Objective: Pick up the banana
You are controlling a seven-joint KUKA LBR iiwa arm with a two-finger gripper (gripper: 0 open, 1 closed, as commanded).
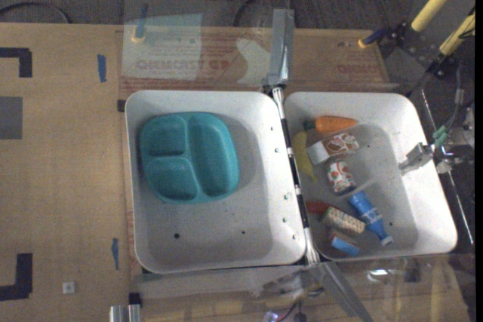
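The banana (301,151) is yellow and lies along the left wall of the right bin (423,215), pointing toward the bin's back. A small grey-white can (318,152) rests against its right side and hides part of it. My gripper (419,157) shows as a small metallic piece at the right bin's right rim, well to the right of the banana and apart from it. Nothing is seen held in it.
The right bin also holds an orange carrot (336,123), a printed can (341,176), a blue bottle (370,216), a tan block (344,219) and a small blue piece (345,244). A teal divided plate (189,155) sits in the left bin (226,245).
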